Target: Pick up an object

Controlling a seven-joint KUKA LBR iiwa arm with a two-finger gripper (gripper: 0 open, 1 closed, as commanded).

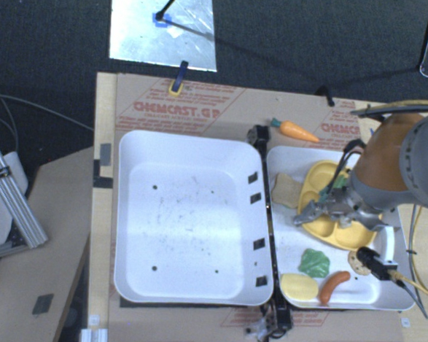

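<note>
Your likeliest target, the yellow dish (323, 183), lies in the right bin (388, 299), and nothing is lifted yet. The end effector (310, 213) sits low over the dish's near edge, touching or nearly so; you cannot tell how wide it stands or whether it grips anything. The grasp and lift remain to do. Beside the dish lie a tan piece (286, 191), a green piece (314, 263), a yellow disc (299, 286) and a sausage (333, 286), so room is tight. The divider between bins runs close on the left. The left bin (189, 220) offers open room. A carrot (296, 131) rests on the surface beyond the bins.
</note>
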